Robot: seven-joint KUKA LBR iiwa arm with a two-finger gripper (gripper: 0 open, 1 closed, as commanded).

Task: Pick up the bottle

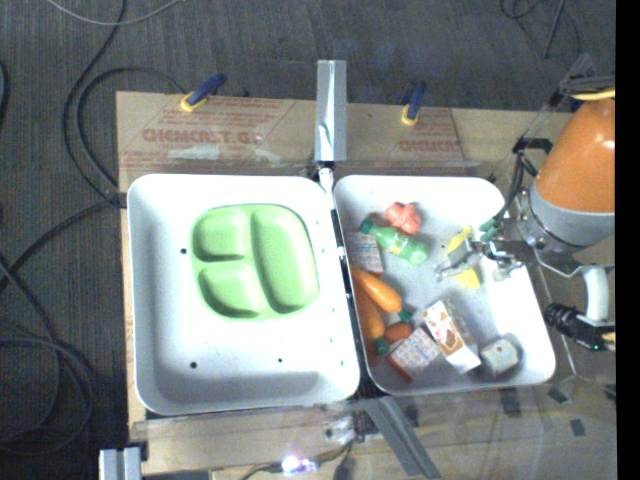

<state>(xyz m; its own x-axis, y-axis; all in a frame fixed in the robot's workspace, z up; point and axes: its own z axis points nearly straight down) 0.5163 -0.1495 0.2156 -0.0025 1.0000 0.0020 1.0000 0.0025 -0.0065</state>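
The bottle (pixel 398 245) is green with a darker end toward the left. It lies on its side in the upper middle of the right bin (pixel 520 313). My gripper (pixel 463 256) hangs low over the bin's upper right part, roughly 65 pixels to the right of the bottle and apart from it. Under and beside the gripper is a small yellow object (pixel 466 277). The arm's grey wrist and orange band (pixel 582 163) reach in from the right edge.
In the right bin, a pink-red item (pixel 403 215) lies just above the bottle. Two carrots (pixel 378 291) lie below it, with small cartons (pixel 446 330) and a grey cube (pixel 500 355) near the front. The left bin (pixel 160 358) holds a green divided tray (pixel 256 260).
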